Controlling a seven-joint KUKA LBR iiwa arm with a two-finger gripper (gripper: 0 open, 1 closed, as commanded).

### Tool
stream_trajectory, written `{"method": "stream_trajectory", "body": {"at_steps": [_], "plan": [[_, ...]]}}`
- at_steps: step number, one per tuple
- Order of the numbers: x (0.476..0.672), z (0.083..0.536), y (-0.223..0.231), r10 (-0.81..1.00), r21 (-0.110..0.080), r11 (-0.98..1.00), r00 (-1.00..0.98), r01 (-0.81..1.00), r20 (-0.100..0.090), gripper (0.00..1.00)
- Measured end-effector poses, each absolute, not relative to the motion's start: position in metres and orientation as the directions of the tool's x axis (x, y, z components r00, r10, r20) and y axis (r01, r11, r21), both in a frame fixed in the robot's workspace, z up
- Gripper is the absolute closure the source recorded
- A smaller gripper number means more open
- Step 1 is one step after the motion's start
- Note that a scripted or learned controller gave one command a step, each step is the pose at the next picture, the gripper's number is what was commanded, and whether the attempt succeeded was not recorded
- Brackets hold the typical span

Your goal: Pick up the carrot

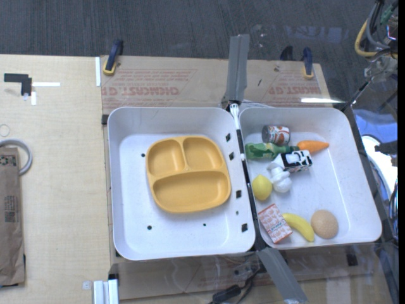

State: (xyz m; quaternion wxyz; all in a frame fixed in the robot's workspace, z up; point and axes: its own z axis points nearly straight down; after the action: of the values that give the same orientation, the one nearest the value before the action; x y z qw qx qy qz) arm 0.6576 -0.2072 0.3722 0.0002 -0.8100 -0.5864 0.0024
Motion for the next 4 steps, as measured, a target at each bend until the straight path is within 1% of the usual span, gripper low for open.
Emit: {"method": "stream_trajectory", "body": {"at_steps": [4], "plan": [[0.661, 0.402, -0.205, 0.955, -0.013, -0.298, 0.297, 0.955, -0.019, 1.0]]}}
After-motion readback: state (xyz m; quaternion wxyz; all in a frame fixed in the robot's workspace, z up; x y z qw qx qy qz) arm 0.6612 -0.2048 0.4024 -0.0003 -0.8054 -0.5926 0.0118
